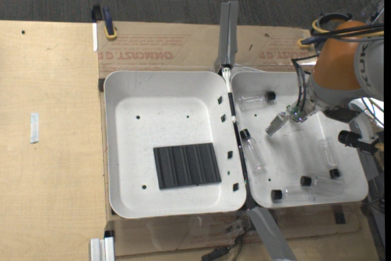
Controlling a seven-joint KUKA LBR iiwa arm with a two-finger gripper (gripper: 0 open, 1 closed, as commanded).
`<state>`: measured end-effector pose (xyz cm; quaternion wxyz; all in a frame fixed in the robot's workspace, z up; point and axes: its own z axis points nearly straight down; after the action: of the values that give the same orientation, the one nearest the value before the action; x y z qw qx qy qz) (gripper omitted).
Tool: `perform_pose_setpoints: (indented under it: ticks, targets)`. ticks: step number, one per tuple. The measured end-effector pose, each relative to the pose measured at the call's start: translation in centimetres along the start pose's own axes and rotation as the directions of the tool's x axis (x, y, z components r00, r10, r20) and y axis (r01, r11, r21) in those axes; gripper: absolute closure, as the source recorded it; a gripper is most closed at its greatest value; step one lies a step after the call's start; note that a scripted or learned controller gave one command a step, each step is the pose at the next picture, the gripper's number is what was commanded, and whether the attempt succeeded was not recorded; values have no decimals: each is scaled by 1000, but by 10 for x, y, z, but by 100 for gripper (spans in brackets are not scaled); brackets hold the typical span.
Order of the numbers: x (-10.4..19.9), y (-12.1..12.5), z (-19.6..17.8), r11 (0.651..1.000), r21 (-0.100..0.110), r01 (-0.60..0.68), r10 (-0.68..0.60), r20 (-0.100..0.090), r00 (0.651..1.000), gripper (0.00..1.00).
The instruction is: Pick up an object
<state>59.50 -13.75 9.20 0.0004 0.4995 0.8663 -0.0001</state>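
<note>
2 shallow bins are seen side by side on the pale wooden bench (49, 131), with a brown cardboard sheet (146, 49) spread beneath them. In the left white plastic bin (113, 131), a black ribbed rectangular panel (186, 166) is laid flat on the floor, toward the near right and apart from the walls. Over in the right white plastic bin (361, 189), the grey metal gripper (274, 128) is held above the floor in the far-left part, slanted down and to the left. Whether the claw is spread or pressed together cannot be told from this angle. Clear plastic tubes with black caps are scattered around it. The far clear tube (253, 98) is found just beside the back wall, near the gripper but apart from it. The left clear tube (252, 150) is stretched along the left wall. The right clear tube (328, 156) is set well to the other side. By the front wall, 2 more black caps (277, 195) are spotted, their tube bodies too faint to be separated.
</note>
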Motion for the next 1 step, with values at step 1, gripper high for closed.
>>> perform_pose_setpoints:
  ticks: [1]
  targets:
    - [-32,43,0,1000,-2,28,-28,2,1000,0]
